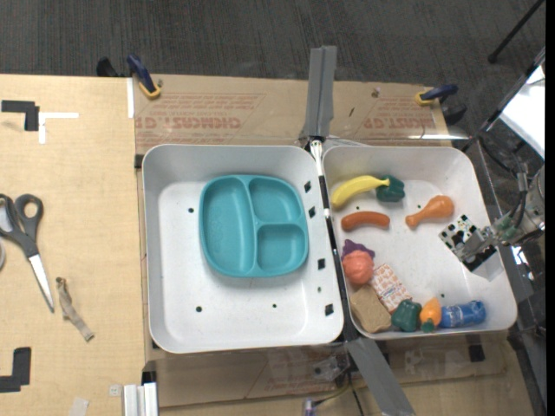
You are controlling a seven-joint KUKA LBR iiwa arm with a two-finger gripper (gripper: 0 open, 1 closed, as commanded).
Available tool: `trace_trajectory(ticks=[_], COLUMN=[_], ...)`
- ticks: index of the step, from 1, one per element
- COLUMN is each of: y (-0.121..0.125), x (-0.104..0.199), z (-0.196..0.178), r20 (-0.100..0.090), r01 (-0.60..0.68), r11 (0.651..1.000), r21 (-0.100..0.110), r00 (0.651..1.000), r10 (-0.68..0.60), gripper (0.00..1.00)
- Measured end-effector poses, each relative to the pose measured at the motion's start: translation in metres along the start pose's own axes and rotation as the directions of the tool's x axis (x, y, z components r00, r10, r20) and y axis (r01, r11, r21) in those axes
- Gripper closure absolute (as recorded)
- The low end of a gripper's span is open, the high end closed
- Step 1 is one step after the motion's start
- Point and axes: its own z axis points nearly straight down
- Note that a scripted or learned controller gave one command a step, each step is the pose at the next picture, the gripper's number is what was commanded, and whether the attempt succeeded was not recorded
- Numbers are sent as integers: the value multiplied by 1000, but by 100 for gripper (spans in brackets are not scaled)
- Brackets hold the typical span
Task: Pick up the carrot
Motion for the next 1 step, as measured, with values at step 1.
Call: trace_trajectory(ticks=[1], y=[-11], x=[-28], z=[-135], r20=[2], r01=[-32], r11=[999], r21=[-1], r00=[999], r10=[32], gripper=[100])
